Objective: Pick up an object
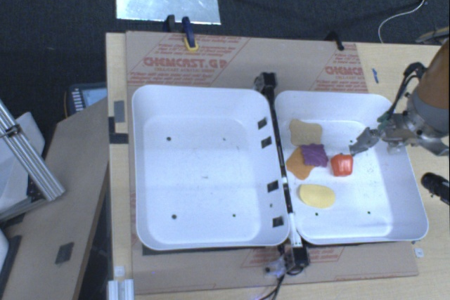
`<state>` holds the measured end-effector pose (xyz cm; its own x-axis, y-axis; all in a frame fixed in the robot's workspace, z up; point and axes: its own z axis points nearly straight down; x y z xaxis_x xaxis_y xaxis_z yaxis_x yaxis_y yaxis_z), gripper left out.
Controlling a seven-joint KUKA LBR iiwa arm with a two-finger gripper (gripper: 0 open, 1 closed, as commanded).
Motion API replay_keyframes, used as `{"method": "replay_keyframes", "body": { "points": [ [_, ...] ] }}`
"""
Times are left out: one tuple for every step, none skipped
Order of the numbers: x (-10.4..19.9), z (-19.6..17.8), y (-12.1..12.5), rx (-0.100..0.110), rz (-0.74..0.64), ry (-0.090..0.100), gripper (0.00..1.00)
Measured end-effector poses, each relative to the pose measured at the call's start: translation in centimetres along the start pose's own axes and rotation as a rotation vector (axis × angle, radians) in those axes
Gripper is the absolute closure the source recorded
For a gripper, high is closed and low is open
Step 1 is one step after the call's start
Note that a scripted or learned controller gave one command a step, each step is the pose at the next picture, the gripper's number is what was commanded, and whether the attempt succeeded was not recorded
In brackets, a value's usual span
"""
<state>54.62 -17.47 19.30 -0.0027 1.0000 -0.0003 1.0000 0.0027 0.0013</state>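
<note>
Farthest to the left of the fingers, well apart from them, the left bin (204,172) is seen, and nothing in it offers itself for picking. Nearer, in the right bin (401,186), four pieces are clustered: a tan piece (306,131) at the back, an orange piece (297,166) partly overlapped by a purple piece (314,154), and a yellow oval (317,195) toward the front. Just left of and below the fingertips a red object (342,164) is found, apart from the cluster and close beneath the gripper (362,140). Whether the fingers are spread or closed cannot be told, and nothing is seen between them. The red object is judged the likeliest target. For a clean pick, the tips would best be centred over it and lowered straight, so that the purple piece beside it is not nudged.
</note>
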Motion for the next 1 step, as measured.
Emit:
{"method": "replay_keyframes", "body": {
  "points": [
    [0.72, 9.97, 3.19, 0.007, -0.003, 0.002, 0.00]
  ]
}}
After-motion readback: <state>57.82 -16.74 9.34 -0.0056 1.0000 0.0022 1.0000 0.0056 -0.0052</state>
